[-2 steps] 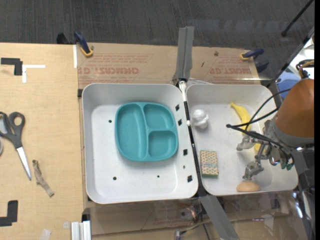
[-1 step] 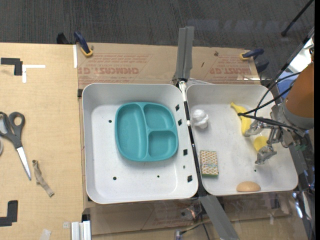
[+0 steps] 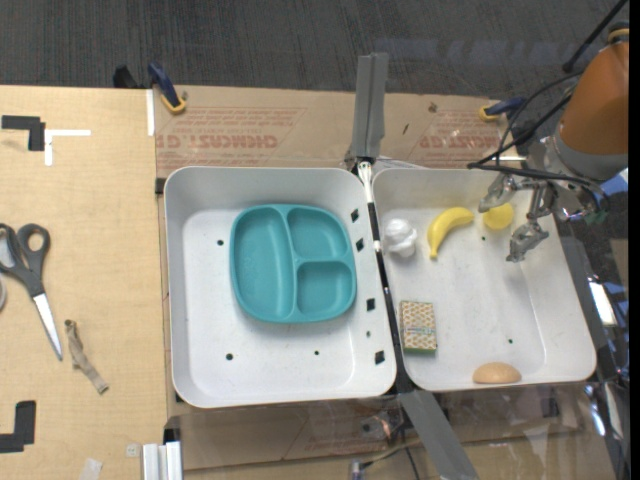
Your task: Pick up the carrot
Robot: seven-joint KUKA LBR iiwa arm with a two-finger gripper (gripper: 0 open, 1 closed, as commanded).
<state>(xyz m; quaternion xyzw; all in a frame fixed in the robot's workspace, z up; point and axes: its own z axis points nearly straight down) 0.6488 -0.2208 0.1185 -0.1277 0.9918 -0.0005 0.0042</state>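
White right bin (image 3: 560,298), open gripper (image 3: 512,226) above banana (image 3: 447,228)

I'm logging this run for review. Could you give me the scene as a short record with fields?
left bin: teal divided plate
right bin: banana, small yellow item, white lump, patterned block, tan rounded item by the near rim
tool: over the right bin's far right part, right beside the small yellow item
target: cannot tell which item, if any, is it
bench outside bins: scissors, far left
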